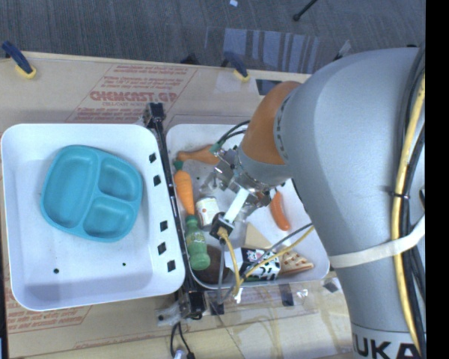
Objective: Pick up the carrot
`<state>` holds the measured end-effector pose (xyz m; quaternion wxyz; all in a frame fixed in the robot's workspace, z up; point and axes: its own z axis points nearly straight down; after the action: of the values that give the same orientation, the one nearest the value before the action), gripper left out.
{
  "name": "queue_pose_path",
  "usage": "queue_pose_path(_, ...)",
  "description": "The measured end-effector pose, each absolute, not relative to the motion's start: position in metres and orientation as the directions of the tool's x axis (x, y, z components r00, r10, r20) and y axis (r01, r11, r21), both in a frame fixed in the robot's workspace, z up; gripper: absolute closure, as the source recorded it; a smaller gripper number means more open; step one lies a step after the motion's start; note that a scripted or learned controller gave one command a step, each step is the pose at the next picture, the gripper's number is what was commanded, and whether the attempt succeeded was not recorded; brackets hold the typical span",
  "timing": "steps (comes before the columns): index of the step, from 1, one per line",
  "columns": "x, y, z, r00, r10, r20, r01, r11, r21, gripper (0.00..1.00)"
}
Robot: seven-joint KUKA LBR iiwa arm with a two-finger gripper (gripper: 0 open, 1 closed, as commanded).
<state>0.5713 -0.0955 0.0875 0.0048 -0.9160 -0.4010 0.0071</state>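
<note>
The bulky grey arm (352, 148) carries an orange band (263, 129), a white strap (378, 251) and dark lettering (387, 346).

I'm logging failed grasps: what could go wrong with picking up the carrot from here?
The carrot lies close to the left wall of its bin, so the gripper could strike that wall coming down. A white can and green bottle crowd its lower end. Another orange thing just above it could be grabbed instead.

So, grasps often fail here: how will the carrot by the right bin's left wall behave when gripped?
The carrot looks smooth and tapered, so it may slip from a pinch. It seems a rigid toy, probably light. Its round body could roll, though the bin wall beside it should check that.
</note>
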Motion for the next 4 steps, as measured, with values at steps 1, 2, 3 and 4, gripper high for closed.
queue_pose_path(1,0.645,-0.122,0.085,0.642,0.766,-0.017,0.765,-0.643,-0.033,0.0)
queue_pose_path(2,0.647,-0.092,0.092,0.81,0.586,-0.02,0.585,-0.811,-0.021,0.0)
queue_pose_path(3,0.62,-0.093,0.087,0.902,0.431,-0.017,0.431,-0.902,-0.012,0.0)
queue_pose_path(4,0.651,-0.069,0.193,0.911,0.413,-0.002,0.413,-0.911,-0.006,0.0)
